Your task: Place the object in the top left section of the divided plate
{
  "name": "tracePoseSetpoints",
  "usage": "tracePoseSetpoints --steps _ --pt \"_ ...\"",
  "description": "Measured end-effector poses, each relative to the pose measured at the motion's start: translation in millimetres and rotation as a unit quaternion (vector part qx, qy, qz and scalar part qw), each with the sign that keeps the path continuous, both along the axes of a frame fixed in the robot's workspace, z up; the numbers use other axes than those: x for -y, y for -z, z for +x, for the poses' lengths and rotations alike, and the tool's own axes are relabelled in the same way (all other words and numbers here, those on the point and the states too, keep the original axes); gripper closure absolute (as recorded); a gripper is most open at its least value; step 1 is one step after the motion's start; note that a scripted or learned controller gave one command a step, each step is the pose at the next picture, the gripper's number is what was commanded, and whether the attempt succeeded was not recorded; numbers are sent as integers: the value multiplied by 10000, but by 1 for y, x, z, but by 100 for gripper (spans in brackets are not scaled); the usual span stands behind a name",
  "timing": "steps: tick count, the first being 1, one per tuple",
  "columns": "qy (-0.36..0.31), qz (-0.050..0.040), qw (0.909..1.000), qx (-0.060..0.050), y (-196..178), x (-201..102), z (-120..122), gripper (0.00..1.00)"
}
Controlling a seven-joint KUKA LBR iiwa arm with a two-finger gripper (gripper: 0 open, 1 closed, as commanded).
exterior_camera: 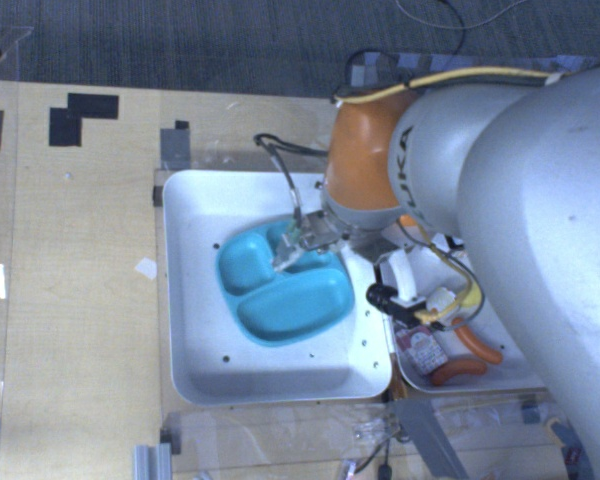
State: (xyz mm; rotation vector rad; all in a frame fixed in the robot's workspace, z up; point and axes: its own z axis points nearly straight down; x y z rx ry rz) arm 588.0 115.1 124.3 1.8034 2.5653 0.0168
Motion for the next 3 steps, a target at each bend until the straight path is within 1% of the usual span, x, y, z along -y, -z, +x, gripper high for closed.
tracePoseSetpoints --steps 1,2,3 --pt "-229 19 9997 113 28 -50 -82 0" --pt "526 -14 9986 -33 -51 -57 -56 0" --pt "524 -5 9986 -15 -61 -56 -55 100"
